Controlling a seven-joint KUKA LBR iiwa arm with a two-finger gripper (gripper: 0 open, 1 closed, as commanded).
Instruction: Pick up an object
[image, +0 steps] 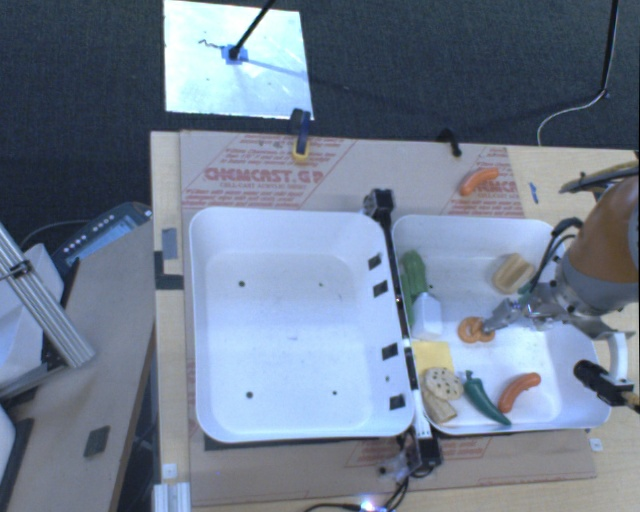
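The right bin (560, 400) holds several toy foods. An orange round piece (472, 331) lies near its middle, and my gripper (497, 321) reaches in from the right, with its tip right beside that piece on its right edge. Around it lie a green cucumber (413, 274), a small white block (428, 313), a yellow cheese slice (432, 355), a cookie (440, 383), a dark green pepper (485, 398), an orange sausage (519, 390) and a tan bread piece (511, 272). Nothing is seen lifted.
The left bin (290, 330) stands beside the right one, with black clips (385, 290) along the shared wall. Another orange sausage (480, 181) lies on the bench behind the right bin. A yellow and blue clamp (300, 135) sits at the back.
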